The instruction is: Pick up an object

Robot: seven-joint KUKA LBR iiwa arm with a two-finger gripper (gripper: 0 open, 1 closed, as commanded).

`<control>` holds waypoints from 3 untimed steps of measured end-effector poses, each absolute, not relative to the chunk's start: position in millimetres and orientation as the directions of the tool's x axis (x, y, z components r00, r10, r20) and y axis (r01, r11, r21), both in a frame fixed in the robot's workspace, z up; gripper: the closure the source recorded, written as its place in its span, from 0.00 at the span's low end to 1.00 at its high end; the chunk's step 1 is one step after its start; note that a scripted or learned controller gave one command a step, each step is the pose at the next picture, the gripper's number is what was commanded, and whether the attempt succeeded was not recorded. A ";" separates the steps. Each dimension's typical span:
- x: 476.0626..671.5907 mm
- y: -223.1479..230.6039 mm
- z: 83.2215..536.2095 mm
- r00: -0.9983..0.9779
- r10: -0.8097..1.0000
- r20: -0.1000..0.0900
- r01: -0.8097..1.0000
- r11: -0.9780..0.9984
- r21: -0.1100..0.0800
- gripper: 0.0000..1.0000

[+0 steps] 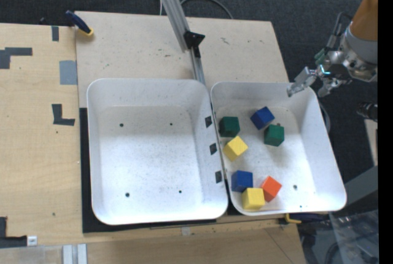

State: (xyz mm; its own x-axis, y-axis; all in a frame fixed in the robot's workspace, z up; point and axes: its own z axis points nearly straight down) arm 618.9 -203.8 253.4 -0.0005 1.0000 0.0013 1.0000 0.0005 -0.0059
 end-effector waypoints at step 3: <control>610.9 -206.5 149.6 -0.002 1.000 0.000 1.000 0.002 -0.006 0.00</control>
